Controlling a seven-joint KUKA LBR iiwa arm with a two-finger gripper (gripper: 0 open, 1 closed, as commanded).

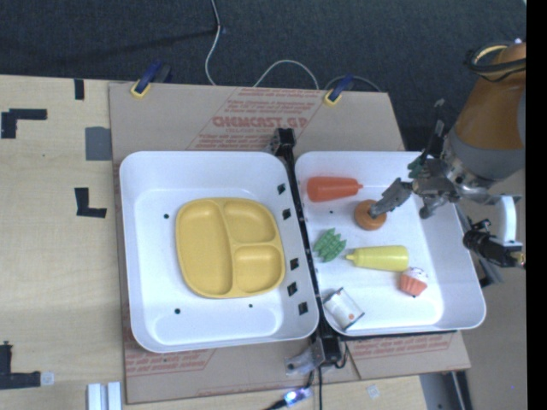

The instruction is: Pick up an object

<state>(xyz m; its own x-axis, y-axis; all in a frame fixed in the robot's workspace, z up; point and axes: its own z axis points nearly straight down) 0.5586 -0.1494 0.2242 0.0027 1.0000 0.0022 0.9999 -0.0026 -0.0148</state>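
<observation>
Pincer [389, 202] sits low over the right bin [444, 310], reaching in from the right. We cannot tell from this slant whether it is open or closed; nothing is visibly held.

Just below and beside its tip: a small round brown piece [370, 217], flat and disc-like. Touching or merely close, we cannot tell. We judge this the likely target, being nearest.

Up and to the left of the pincer: an orange carrot-shaped toy [333, 188], lying lengthwise near the bin's far wall. Close to the brown piece but apart from it.

Below the pincer: a yellow bottle-shaped toy [379, 257] on its side. Left of that, a green leafy piece [329, 246]. Further down and right, a small pink-and-orange cupcake toy [413, 282]. Furthest, at the near left corner, a white and grey item [344, 309].

Well to the left, across the divider, the left bin [141, 229] carries a yellow divided plate [229, 248]. Both bins rest on cardboard on the desk [51, 254].

How we would do it well:
- Centre over the brown piece before descending; it is low, so the grip must come near the bin floor.
- Keep the closing line clear of the carrot toy, which could get nudged.
- Lift straight up and check that something is really between the tips.
- Risk: a flat disc may slip out or get pushed aside.
</observation>
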